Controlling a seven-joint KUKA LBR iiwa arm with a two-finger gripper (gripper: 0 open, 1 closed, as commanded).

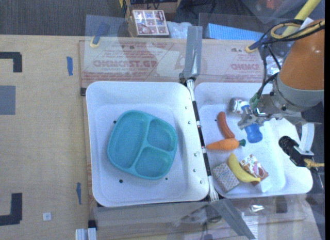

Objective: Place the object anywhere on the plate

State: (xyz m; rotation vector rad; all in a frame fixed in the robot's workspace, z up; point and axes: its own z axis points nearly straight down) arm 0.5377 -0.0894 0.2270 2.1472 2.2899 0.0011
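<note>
A teal divided plate (142,144) lies in the left bin (98,99) with nothing on it. My gripper (250,116) hangs over the upper middle of the right bin (304,179). Just below its tip is a small blue object (253,133), and I cannot tell whether they touch. To its left lie a red-orange sausage (224,124) and a carrot (224,144). A silver can (237,104) sits just behind the gripper. A banana (240,169), a colourful snack packet (254,168) and a speckled brown block (225,176) lie near the bin's front.
A raised rim with a grey divider bar (193,53) separates the two bins. Cardboard sheets and a small box (149,22) stand behind the bins. The wooden bench (41,130) stretches to the left.
</note>
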